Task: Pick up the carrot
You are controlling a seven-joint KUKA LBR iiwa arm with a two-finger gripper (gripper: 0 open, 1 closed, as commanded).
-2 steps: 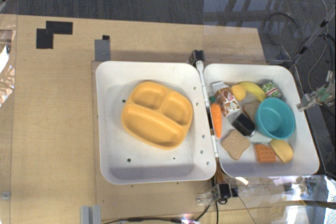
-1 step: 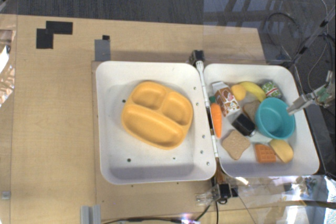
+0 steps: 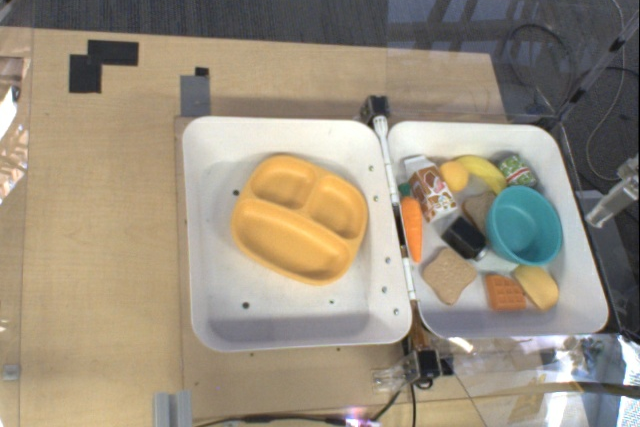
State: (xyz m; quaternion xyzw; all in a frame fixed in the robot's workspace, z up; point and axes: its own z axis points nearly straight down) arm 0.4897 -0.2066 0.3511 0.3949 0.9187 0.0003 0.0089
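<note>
In the left bin [image 3: 200,245] you have a yellow divided plate [image 3: 299,217] lying slightly askew. In the right bin [image 3: 570,175] you can see a teal bowl [image 3: 526,225] with a banana [image 3: 478,170] and a small can [image 3: 517,169] behind it, and a milk carton [image 3: 431,189] to its left. Nearer you lie a slice of bread [image 3: 449,275], a waffle [image 3: 505,292] and a black block [image 3: 464,237].

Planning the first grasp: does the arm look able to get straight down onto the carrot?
Probably yes from above: nothing covers the carrot. But it lies against the right bin's left wall, with a carton close beside, so room is tight.
</note>
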